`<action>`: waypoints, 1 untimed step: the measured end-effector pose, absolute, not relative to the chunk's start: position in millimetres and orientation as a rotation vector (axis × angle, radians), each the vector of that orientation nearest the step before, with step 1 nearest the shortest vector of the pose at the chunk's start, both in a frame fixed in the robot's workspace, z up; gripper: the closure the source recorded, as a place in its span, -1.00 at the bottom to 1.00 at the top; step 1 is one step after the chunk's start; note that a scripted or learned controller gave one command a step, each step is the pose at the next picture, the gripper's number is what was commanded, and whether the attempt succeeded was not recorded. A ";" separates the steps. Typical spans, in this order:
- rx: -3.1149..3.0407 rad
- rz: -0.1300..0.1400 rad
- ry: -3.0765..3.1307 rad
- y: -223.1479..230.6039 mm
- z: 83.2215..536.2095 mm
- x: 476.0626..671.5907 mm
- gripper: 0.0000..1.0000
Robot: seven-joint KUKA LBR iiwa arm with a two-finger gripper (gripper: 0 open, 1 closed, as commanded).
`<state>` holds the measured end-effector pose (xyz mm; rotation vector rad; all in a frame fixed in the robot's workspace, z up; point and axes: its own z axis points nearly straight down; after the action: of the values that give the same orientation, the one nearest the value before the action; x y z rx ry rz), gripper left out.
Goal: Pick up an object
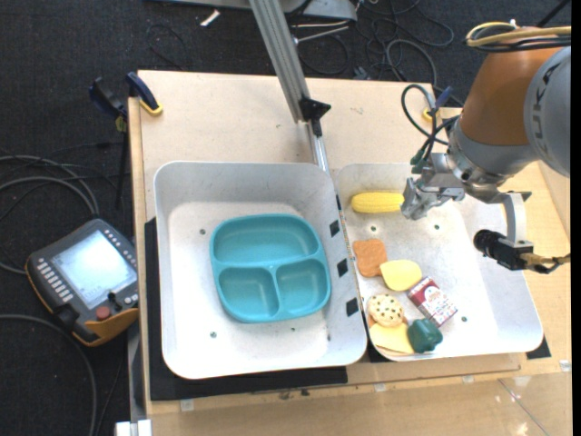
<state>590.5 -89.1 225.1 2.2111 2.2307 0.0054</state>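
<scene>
My gripper hangs over the back of the right bin, just right of a yellow corn cob. Nearer the front lie an orange piece, a yellow piece, a red-and-white box, a spotted cookie, a pale yellow slice and a dark green item. Nothing shows between the fingers.
The left bin holds a teal divided plate. A metal pole slants down to the wall between the bins. A teach pendant lies on the floor at the left. Cables run behind the bench.
</scene>
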 end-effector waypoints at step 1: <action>2.212 0.005 2.230 -40.7 235.3 603.7 1.00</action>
<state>603.7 -40.7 235.3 2.2119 2.2301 0.0049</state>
